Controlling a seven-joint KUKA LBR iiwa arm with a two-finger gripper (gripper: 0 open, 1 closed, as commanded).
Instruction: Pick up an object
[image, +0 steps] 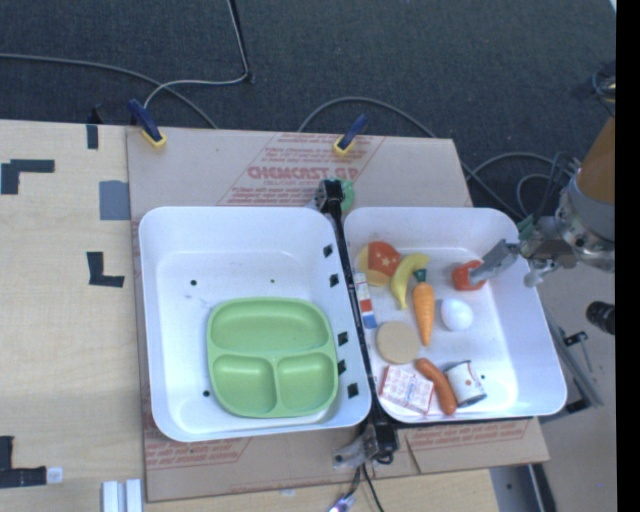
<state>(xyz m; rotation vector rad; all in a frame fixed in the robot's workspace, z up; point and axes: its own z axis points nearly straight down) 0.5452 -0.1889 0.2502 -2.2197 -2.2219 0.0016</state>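
Note:
The right bin (530, 330) holds several toy foods: a red tomato-like piece (380, 257), a yellow banana (408, 276), an orange carrot (424, 311), a white egg (457, 315), a beige round disc (396, 341), a red-and-white packet (405, 388), a sausage (438, 386) and a small can (464, 380). A small red object (467, 276) lies near the bin's right wall. My gripper (500, 262) reaches in low over the right rim, its tip right beside that red object. Whether it touches or holds the object is unclear.
The left bin (170, 250) holds a green divided plate (270, 357). A black divider clip (333, 195) sits where the two bins meet. Cables run across the dark floor behind the bench. The arm's orange band (600, 165) is at the right edge.

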